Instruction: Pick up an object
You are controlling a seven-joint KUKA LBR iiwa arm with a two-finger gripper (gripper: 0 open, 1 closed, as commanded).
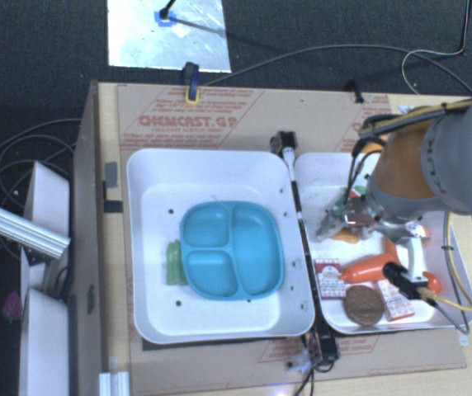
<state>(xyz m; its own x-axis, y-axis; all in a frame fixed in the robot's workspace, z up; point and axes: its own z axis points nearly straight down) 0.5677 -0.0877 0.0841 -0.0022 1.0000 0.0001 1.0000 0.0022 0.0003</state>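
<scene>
My gripper (337,221) is down in the right bin (323,176), near its left wall. Right below it lies a small orange piece (347,238), partly hidden by the gripper. Toward the front of this bin are an orange carrot-shaped toy (370,267), a red and white carton (328,277), a brown round disc (363,304) and a second red and white carton (398,305). A small red thing (433,285) peeks out at the right. The gripper's body blocks any sight of something held.
The left bin (149,180) holds a blue divided plate (232,250) with a green block (174,263) beside its left edge. The grey arm (450,159) covers the right bin's back right part. A black divider (300,221) runs between the bins.
</scene>
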